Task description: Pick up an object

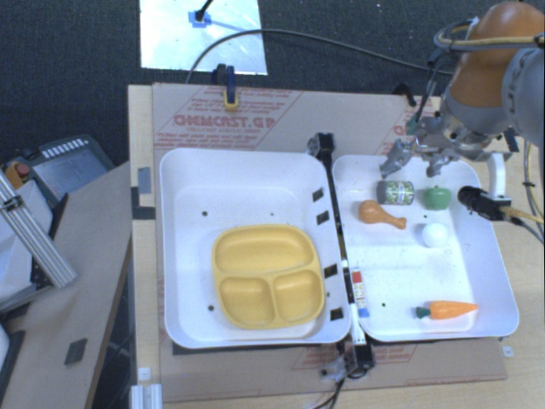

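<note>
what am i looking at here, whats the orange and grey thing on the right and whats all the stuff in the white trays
The orange and grey thing is a robot arm reaching in from the right. At its end is a two-finger gripper, the part meant to pick things up. It hangs over the far end of the right bin and nothing is visibly between its fingers.

The one picture comes from a camera fixed above the bench, looking down at a slant.

On the bench sit two shallow white bins. The left bin holds a yellow divided plate. The right bin holds small toy items: a can lying on its side, a green rounded toy, a toy drumstick, a white ball and a toy carrot near the front.
</note>
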